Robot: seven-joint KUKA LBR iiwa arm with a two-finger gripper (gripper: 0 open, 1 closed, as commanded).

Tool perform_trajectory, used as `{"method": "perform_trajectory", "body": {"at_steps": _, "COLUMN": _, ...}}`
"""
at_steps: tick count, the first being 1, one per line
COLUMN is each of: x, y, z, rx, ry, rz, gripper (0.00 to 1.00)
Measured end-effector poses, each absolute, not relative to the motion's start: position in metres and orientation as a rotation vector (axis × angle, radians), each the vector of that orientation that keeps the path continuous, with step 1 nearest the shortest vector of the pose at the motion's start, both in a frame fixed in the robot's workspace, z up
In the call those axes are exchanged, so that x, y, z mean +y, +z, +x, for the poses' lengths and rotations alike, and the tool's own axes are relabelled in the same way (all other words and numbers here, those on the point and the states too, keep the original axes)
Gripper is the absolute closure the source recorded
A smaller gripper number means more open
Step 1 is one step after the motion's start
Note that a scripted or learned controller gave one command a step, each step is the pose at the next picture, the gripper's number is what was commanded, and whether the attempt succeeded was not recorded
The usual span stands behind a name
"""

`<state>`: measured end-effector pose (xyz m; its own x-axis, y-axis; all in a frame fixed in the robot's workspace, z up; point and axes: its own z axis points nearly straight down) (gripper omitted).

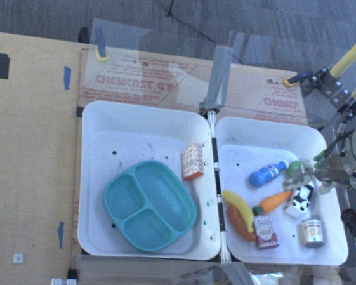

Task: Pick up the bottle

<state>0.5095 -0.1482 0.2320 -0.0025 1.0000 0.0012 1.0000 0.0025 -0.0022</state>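
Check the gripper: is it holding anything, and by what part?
Cannot be told. The gripper sits in the right bin, beside the bottle, with a green item and the cow toy under it. Nothing shows clearly between its fingers.

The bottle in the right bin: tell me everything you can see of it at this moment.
The bottle is small, blue and looks like plastic, with a paler cap end pointing up and right. It lies on its side, slanted, on the floor of the right bin, in its upper middle. Nothing appears to touch it: the carrot lies below it, apart, and the gripper is just to its right.
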Motion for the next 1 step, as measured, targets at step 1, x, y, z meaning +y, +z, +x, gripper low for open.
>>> {"method": "perform_trajectory", "body": {"at_steps": 1, "x": -0.1297, "y": 0.1744, "z": 0.5674, "rx": -2.349, "ry": -0.002, "rz": -2.09, "gripper": 0.0}}
